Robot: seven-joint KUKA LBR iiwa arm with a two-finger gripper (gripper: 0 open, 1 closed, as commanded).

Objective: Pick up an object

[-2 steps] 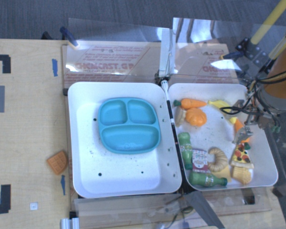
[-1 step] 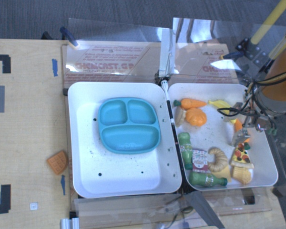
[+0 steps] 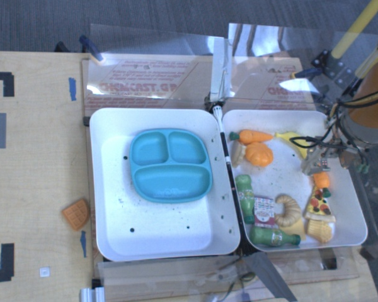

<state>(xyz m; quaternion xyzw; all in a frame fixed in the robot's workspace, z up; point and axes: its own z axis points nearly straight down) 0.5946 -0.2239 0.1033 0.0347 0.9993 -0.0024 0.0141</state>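
Green bottle lies nearest, glossy plastic; curved croissant just behind. My claw hangs at the right bin's far right; its opening I cannot tell.

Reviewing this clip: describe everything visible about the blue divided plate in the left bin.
The blue plate is a light-blue tray with rounded corners, seemingly matte plastic. Raised ridges split it into three compartments: two smaller ones at the far side, one wide one nearer the camera, and nothing lies in any of them. It lies flat, right side up, in the far half of the left bin, resting on the bin floor; no other object touches it.
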